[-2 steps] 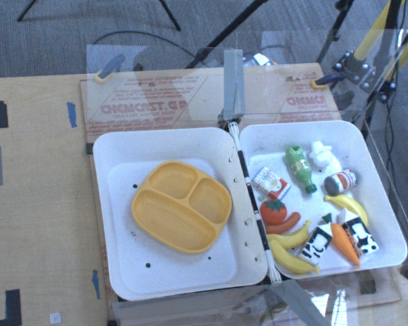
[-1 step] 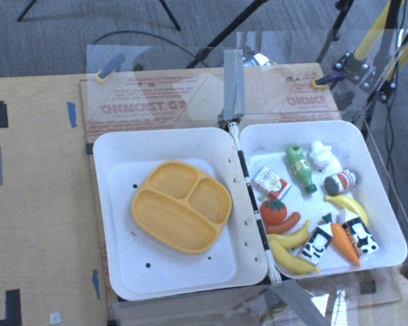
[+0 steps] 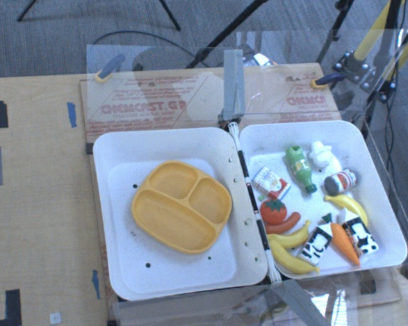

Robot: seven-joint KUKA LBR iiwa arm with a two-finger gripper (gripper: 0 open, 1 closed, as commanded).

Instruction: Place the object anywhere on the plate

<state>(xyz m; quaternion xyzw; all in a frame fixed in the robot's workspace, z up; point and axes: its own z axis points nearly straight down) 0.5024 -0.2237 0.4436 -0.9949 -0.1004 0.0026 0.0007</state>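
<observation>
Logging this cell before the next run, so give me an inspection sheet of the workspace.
Surface: two white bins side by side, left bin, right bin, on a wooden bench.
Job's things: yellow plate with three compartments in the left bin, nothing on it.
Clutter: right bin holds toy food: green bottle, tomato, bananas, carrot, can, small cartons.
Pincer: nothing seen.
Cables: black cable on the floor behind.
Surroundings: grey carpet, tripod legs, clear back panel.
</observation>
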